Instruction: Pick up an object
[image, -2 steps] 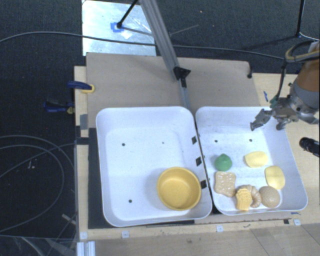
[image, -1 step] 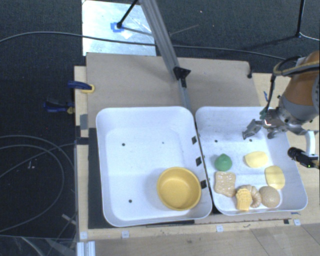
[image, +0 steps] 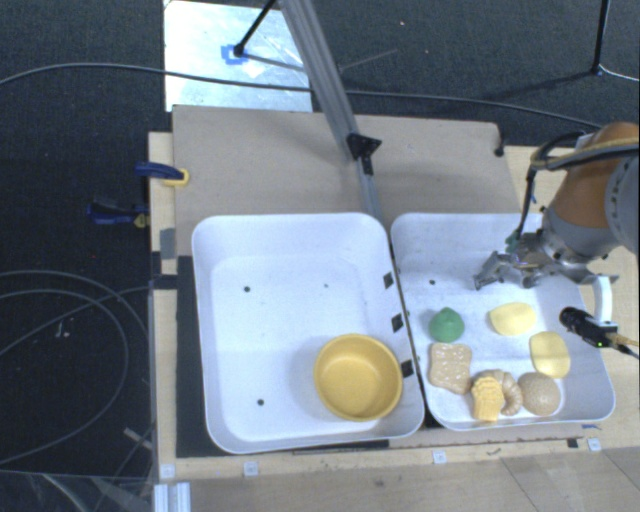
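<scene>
Bowl (image: 358, 375) in left bin (image: 250, 250), near corner; food pieces (image: 495, 365) clustered along right bin (image: 440, 240) near side.

Two white bins: left bin (image: 230, 300), right bin (image: 440, 240). Left one has one yellow bowl (image: 358, 376). Right one has six small items: one green piece (image: 446, 324), two pale yellow pieces (image: 513, 319) (image: 549, 354), one tan cracker-like piece (image: 450, 366), one corn-like piece (image: 488, 396), one beige round piece (image: 539, 393).

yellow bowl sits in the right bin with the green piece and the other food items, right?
Not quite. The camera view shows the yellow bowl in the left bin. The green piece and the other food items are in the right bin.
</scene>
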